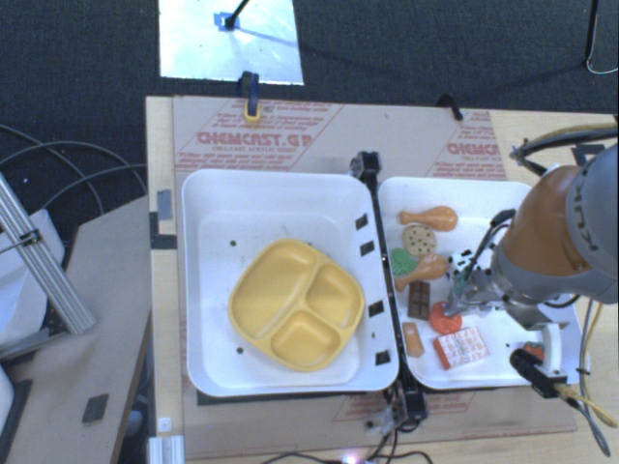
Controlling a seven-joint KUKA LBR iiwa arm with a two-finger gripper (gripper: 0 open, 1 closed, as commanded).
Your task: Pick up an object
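Toy food [423, 259] crowds right bin [484, 199] beside arm [546, 235].

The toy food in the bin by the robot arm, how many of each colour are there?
Orange: 3, the drumstick, the carrot piece and the small wedge
Red: 2, the round piece and the packet
Brown: 1, the chocolate bar
Tan: 1, the cookie
Green: 1, the small piece
Total: 8
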